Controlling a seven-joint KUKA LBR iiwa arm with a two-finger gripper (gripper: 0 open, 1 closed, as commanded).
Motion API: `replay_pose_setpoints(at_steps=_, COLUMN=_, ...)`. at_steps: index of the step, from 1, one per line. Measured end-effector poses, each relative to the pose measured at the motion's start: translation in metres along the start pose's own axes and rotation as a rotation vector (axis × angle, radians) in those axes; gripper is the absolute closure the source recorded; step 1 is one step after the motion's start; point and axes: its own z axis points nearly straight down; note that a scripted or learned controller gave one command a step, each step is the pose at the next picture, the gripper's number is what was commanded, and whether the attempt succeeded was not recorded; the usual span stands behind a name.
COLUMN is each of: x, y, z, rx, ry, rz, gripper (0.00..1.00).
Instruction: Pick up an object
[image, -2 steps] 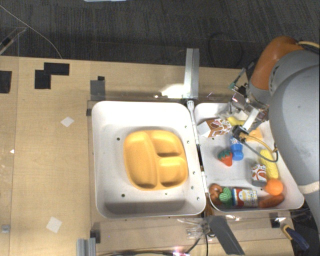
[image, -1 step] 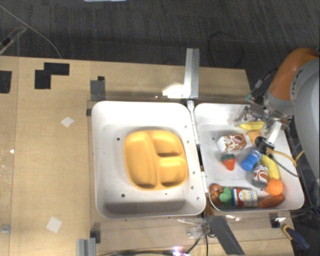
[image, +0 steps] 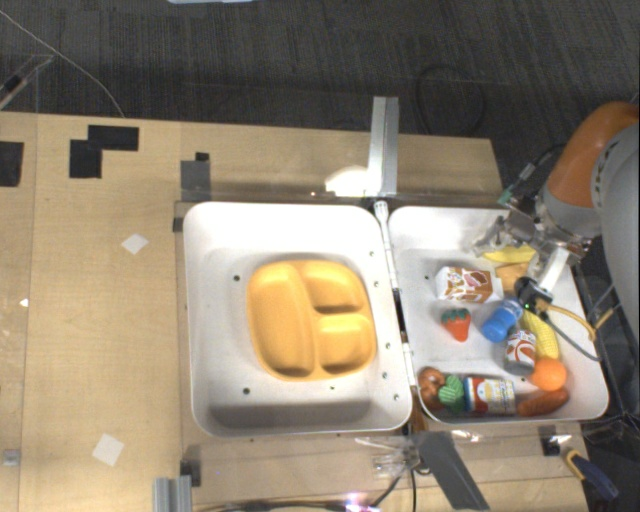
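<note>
Nearest the lens, raised above the bench at the right: grey arm (image: 600, 160) with an orange band, reaching in over the far right corner of the right-hand bin and ending in the gripper (image: 503, 238), poised over a small yellow piece (image: 510, 257) by the far wall. Claw state: impossible to tell, spread or closed. Underneath, from big to small: pale wooden bench (image: 100, 330), bearing two shallow white bins side by side. Left bin (image: 205, 300), holding a yellow tray (image: 310, 315) with three compartments, set about the middle and clear of every wall. Right bin (image: 420, 240), holding all the loose things on offer for picking. Along its near wall, a bottle (image: 482, 393) on its side, red-and-white label, green end toward the left, flanked by a reddish-brown round thing (image: 432, 380) at that end and a red-orange long thing (image: 545, 402) at the other. Toward the far side, a white pouch (image: 465, 284) with brown-and-red print. By the right wall, a banana (image: 543, 335), just beside a small can (image: 520, 350) with a red-and-white label. Between pouch and can, a blue bottle-like thing (image: 500, 322), tilted. At the banana's near end, an orange (image: 548, 375). Just near-side of the pouch, a red strawberry (image: 457, 323) with a green top.
</note>
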Motion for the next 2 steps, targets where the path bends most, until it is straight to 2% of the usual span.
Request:
replay_pose_setpoints(at_steps=1, x=-0.018, y=-0.028, z=0.0, rx=-0.002, ry=-0.002, rz=-0.175, gripper=0.0)
replay_pose_setpoints(at_steps=2, x=-0.018, y=-0.026, z=-0.012, rx=-0.007, ry=-0.005, rz=-0.177, gripper=1.0)
